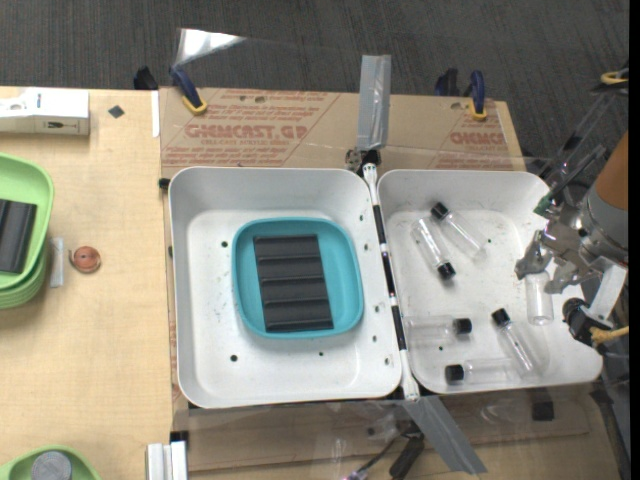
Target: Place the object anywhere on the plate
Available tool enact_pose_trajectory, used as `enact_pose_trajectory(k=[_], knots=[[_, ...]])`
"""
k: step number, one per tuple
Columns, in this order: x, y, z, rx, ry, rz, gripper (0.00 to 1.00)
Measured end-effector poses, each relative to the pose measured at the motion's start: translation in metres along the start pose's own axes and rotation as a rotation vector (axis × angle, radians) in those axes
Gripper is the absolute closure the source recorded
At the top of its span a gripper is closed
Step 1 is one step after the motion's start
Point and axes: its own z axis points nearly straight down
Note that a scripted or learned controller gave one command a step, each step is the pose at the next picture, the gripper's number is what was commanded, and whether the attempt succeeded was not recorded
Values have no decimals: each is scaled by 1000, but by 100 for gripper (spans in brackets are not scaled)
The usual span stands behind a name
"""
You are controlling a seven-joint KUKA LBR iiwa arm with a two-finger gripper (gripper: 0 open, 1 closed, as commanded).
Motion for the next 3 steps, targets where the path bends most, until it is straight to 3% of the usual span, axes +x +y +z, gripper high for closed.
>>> enact_pose_trajectory(k=[1,2,3], knots=[[0,0,0,0,0,1,0],[-17,-13,-206,-1,0,-68,0],[-9,5,112,0,2,-110,0]])
